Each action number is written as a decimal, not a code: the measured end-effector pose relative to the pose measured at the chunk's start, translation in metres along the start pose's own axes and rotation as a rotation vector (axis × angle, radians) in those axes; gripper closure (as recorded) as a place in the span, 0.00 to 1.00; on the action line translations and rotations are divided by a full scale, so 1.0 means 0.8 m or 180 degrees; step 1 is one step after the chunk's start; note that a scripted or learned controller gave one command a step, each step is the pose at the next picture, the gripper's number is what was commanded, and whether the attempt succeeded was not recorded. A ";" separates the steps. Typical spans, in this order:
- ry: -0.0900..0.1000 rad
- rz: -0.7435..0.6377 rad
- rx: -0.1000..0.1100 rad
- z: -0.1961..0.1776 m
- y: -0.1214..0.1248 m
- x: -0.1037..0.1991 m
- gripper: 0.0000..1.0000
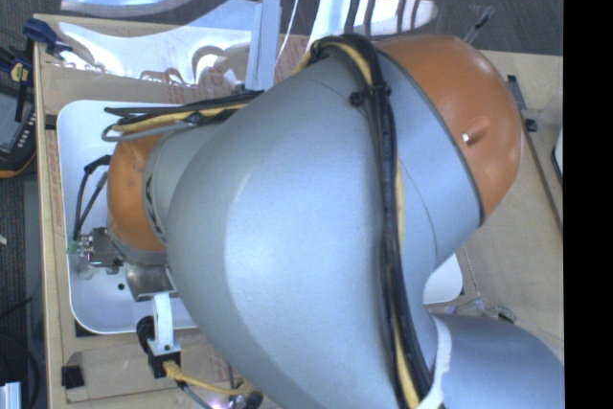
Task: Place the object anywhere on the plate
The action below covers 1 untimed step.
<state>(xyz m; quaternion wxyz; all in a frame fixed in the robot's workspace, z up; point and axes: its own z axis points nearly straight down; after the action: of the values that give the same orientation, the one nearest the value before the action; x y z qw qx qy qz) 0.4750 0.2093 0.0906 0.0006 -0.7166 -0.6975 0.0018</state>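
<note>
Wooden table [536,206] mostly hidden, honestly: the big grey arm [316,244] fills mid-frame over the white bin [72,206] at left. Can't tell the gripper's state, or where the object sits.

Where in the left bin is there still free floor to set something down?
Bare white floor shows in the left bin along its left wall and at its near left corner, below the wrist hardware. The arm covers everything to the right, so that part cannot be judged.
</note>
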 end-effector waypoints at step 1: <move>0.0000 0.0000 0.0000 0.000 0.000 0.000 0.00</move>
<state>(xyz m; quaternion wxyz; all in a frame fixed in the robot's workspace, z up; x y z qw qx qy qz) 0.4750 0.2093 0.0906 0.0006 -0.7166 -0.6975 0.0018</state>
